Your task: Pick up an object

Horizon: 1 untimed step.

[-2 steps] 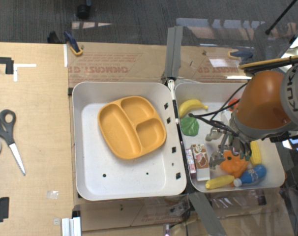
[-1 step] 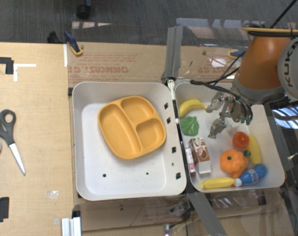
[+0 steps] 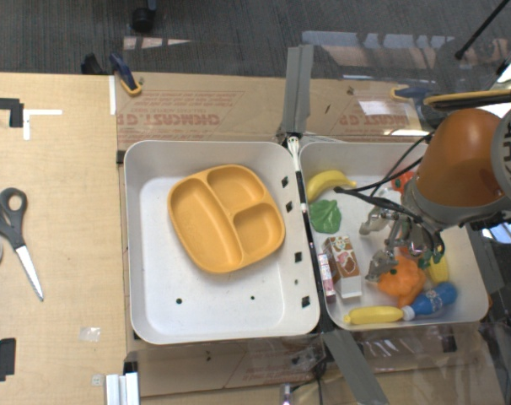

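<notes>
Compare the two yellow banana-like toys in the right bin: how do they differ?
The upper banana is curved and lies at the bin's far left corner, beside the green piece. The lower banana is nearly straight and lies along the near wall, touching the blue toy. Both are yellow.

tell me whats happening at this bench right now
A grey KUKA arm with an orange band reaches into the right bin from the right. Its pincer sits low over an orange toy, close to a small carton, a green item, a banana and a yellow and blue toy. Nothing is visibly lifted yet. The left bin holds a yellow divided plate. Scissors lie on the bench to the left.
</notes>
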Available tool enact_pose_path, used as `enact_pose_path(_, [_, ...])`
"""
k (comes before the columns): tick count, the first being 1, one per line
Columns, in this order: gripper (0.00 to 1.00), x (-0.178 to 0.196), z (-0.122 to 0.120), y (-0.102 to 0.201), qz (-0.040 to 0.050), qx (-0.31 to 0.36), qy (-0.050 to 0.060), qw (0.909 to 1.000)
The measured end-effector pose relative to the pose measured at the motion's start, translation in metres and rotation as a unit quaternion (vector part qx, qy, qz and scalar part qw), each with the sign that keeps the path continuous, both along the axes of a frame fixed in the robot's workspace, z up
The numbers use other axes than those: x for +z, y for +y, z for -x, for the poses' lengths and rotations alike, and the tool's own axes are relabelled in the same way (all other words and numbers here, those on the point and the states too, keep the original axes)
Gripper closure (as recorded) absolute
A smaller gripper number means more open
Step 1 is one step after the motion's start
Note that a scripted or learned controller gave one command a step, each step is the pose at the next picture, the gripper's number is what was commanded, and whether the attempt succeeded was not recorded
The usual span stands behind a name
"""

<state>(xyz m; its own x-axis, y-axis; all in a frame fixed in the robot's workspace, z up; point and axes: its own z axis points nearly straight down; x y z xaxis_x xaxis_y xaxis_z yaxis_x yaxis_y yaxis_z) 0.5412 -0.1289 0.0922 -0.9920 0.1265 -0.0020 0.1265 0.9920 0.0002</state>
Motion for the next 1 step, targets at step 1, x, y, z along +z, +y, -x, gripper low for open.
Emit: enact_pose_path(1, [0.00,0.0043,0.0562,-0.0152,0.0022,0.003,-0.010,0.9999])
